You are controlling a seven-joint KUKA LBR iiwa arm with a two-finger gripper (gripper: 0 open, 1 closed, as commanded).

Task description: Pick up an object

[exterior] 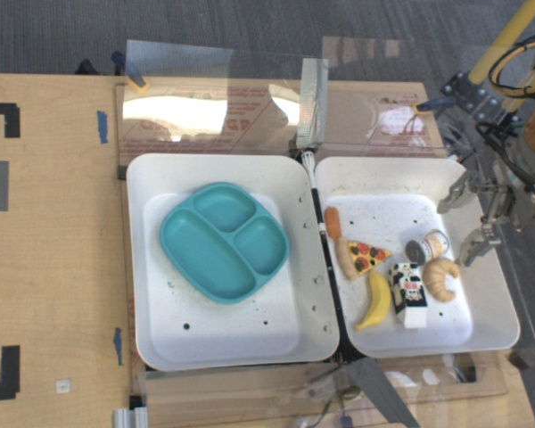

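Item: yellow plastic toy banana (375, 300), curved, lying in the right-hand shallow white bin (490, 328) near its front, tip toward the front-left. I judge it light, stiff and smooth-skinned, likely to slip if pinched at the tapering ends; I would take it across the thick middle, fingers either side of the curve.

Same bin, other contents: orange toy sausage (333, 223) beside the left wall; toy pizza slice with red toppings (364, 258) just above the banana; small black-and-white carton (409, 293) just right of the banana; tan toy croissant (442, 277) beside that; small round metal tin (425, 245) behind the croissant. All crowded, so a grasp on the banana's right side has little room.

Left-hand shallow white bin (152, 328): one teal plastic divided plate (224, 241) with three compartments, nothing in them.

End effector: two-finger gripper (473, 223) at the right bin's far right edge, fingers spread apart, nothing between them, well apart from the banana.
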